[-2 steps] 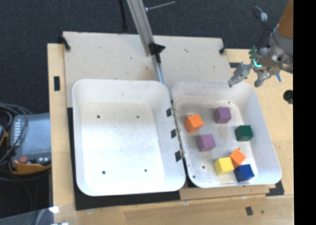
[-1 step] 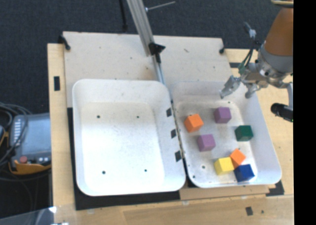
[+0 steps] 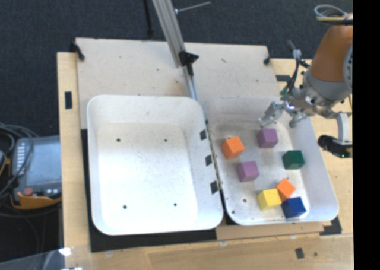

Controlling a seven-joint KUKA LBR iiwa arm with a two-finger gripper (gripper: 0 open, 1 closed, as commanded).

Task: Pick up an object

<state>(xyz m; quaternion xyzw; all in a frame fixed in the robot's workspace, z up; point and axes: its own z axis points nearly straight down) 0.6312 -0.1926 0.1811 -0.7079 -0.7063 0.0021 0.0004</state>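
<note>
The right bin (image 3: 237,114) holds several small blocks: an orange block (image 3: 233,146), two purple blocks (image 3: 268,137) (image 3: 247,171), a green block (image 3: 293,159), a yellow block (image 3: 269,198), a second orange block (image 3: 286,188) and a blue block (image 3: 293,207). My gripper (image 3: 282,116) hangs over the bin's far right part, just above and behind the upper purple block. Its two fingers stand apart with nothing between them.
The left bin (image 3: 148,162) lies beside the right one. A slanted metal pole (image 3: 169,19) rises from the bench behind the bins. A grey control box (image 3: 35,171) sits off the bench at the left.
</note>
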